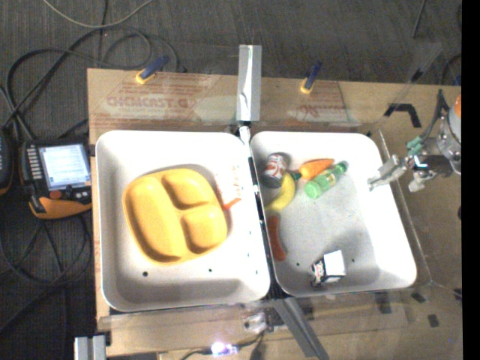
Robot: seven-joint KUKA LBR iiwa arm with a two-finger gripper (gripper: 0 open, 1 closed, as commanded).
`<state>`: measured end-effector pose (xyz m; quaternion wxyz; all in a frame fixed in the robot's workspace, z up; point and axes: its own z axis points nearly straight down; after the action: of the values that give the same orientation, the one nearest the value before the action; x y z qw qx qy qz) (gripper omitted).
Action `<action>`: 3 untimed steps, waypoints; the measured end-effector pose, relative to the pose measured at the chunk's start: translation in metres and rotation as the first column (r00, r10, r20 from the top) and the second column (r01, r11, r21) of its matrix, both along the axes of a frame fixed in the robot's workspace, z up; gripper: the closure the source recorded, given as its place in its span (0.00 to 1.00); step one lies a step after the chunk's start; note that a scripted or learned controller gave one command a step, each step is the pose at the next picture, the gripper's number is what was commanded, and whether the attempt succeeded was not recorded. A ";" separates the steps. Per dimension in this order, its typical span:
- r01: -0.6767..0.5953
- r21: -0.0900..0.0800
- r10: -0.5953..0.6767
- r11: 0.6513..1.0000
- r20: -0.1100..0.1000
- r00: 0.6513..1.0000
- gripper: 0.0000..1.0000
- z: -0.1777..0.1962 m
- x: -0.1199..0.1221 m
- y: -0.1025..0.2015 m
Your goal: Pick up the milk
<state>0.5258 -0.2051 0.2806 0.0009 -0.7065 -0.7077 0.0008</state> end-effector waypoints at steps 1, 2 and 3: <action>0.107 0.001 -0.107 0.994 0.003 0.994 0.00 -0.187 0.001 0.056; -0.174 -0.008 0.175 0.985 0.019 0.984 0.00 -0.190 -0.036 0.046; -0.175 -0.006 0.175 0.985 0.021 0.984 1.00 -0.181 -0.035 0.047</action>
<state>0.4904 -0.1577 0.1000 -0.0081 -0.6417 -0.7669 -0.0051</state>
